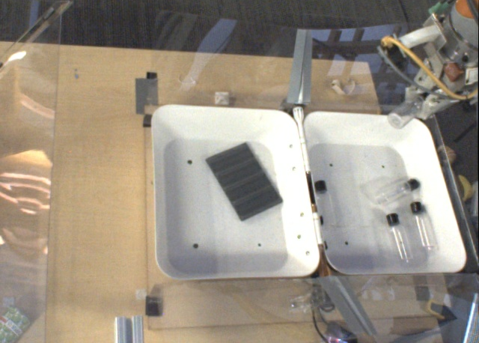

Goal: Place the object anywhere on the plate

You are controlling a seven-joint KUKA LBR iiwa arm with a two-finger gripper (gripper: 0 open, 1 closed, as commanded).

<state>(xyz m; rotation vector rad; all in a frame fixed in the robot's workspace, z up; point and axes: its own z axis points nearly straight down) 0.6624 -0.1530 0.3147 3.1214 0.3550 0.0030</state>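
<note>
Lying untouched in the right bin (441,184), 3 clear vials (402,237) await pickup; dark plate (244,181) bare; gripper (408,113) state indiscernible.

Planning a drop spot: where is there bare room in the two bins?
Left bin: bare floor all around the dark ridged plate, widest along the near wall. Right bin: bare in its left half and far side; crowded near-right, where three clear vials lie close together.

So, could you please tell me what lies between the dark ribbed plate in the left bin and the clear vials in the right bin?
In the camera view, between the dark plate and the vials lie bare white bin floor and the two bins' adjoining rims.
</note>
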